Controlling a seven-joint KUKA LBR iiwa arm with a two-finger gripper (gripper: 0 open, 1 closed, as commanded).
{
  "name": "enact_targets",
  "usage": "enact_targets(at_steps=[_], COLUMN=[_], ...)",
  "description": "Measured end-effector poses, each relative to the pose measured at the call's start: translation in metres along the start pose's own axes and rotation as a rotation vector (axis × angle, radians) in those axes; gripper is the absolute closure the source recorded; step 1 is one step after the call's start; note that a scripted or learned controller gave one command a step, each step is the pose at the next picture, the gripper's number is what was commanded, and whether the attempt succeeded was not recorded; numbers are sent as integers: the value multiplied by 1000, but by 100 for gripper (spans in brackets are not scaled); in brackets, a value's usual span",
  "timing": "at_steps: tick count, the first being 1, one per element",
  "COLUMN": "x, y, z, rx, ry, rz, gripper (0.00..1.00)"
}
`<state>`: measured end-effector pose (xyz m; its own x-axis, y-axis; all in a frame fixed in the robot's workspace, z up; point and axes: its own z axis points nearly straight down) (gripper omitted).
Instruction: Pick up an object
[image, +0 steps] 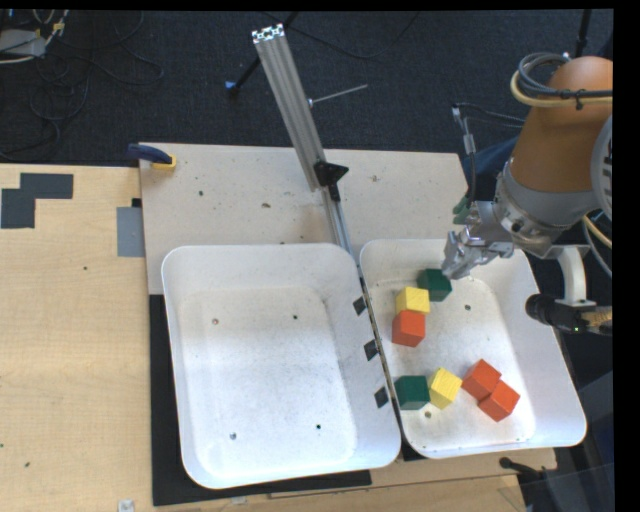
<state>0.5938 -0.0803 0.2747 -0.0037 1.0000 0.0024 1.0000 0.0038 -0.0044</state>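
Green block sits near the far side of the right bin, touching a yellow block. Gripper is right over it; finger state unclear. Best to straddle the green one squarely, avoiding the yellow neighbour.

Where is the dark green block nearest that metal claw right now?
The dark green cube sits in the right white bin, near its far edge, right under the end effector and just behind the yellow cube.

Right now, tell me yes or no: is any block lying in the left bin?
No: all seven blocks, like the yellow block and the orange block, lie in the right bin, none in the left bin.
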Motion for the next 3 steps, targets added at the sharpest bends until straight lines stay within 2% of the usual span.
enact_targets(at_steps=[1, 2, 3], x=[45, 100, 141], y=[-25, -47, -61], z=[21, 22, 41], rx=[2, 1, 2], ry=[0, 0, -1], rz=[0, -1, 0], gripper=[100, 100, 100])
